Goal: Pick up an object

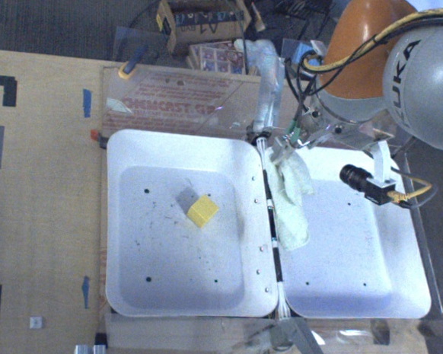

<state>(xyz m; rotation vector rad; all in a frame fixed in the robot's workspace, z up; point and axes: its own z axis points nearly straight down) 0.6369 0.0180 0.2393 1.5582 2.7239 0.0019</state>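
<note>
Here's the arm (413, 65), reaching in from the right, its orange band high in the corner and grey body crossing the top of the right bin (365, 298). The tool (288, 139) sits low at the back edge, right where the two bins meet. A tangle of cables and brackets crowds around it, so I cannot tell whether it is wide or narrow.

Right under the tool is a pale, crumpled cloth (292, 205). Its top end runs up to touch the tool, and the rest trails down along the seam between the bins, lying mostly on the right bin's side. Whether the cloth is truly gripped is unclear from this angle.

Over in the left bin (131, 165), a small yellow block (203, 211) sits near the middle of the floor, with a grey patch just beside it at its upper left; that could be a shadow or a second piece, hard to say. The block is well apart from the tool.

A small black camera (361, 182) with a yellow cable hangs off the arm above the right bin. Behind the bins lies a clear sheet (181, 104) with red lettering, and beyond it a cardboard box (204, 14). Strips of blue tape (86, 102) mark the tabletop (35, 219) on the left.
</note>
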